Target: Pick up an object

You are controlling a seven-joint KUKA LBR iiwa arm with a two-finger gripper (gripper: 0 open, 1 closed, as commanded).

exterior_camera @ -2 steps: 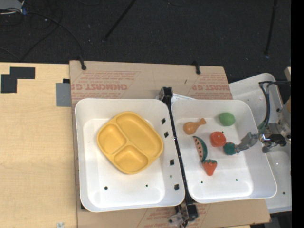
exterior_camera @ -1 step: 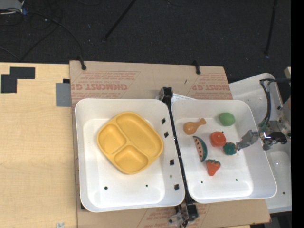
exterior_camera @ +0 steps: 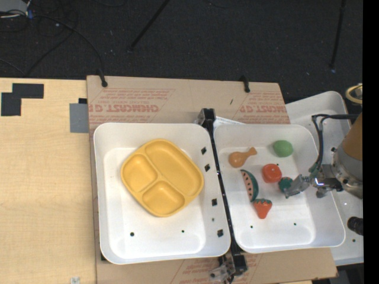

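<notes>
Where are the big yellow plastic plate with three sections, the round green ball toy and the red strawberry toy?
Yellow divided plate (exterior_camera: 162, 176), camera view, on its middle ridge.
Green ball toy (exterior_camera: 282, 148), camera view, on its centre.
Red strawberry toy (exterior_camera: 263, 208), camera view, on its red body.

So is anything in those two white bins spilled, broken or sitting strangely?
Nothing looks spilled or broken. The yellow divided plate lies flat but turned at an angle in the left bin. The toy foods, such as the watermelon slice and strawberry, are scattered loosely in the right bin.
</notes>
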